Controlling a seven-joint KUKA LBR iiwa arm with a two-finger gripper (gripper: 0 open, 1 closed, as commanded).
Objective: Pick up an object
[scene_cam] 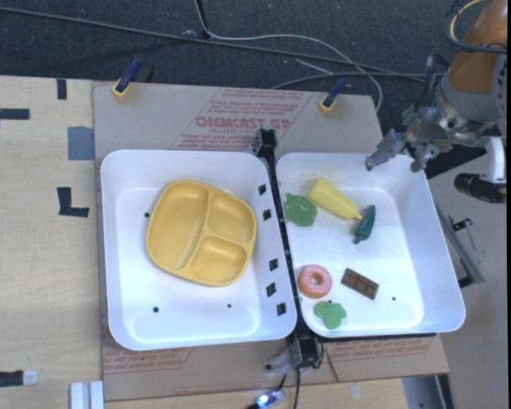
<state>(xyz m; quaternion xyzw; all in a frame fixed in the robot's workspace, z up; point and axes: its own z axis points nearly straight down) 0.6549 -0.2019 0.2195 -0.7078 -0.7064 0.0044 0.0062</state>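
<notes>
The right bin holds a yellow corn-like piece, a green leafy piece, a dark teal pepper-like piece, a pink donut, a brown chocolate bar and a small green piece. My gripper hangs open above the bin's upper right corner, with nothing between its two spread fingers. It stands right of the yellow piece and well clear of every object.
The left bin holds a yellow divided plate. A black divider with clips runs between the bins. Cables lie on the dark surface behind the bench, and yellow clamps hold the cardboard base.
</notes>
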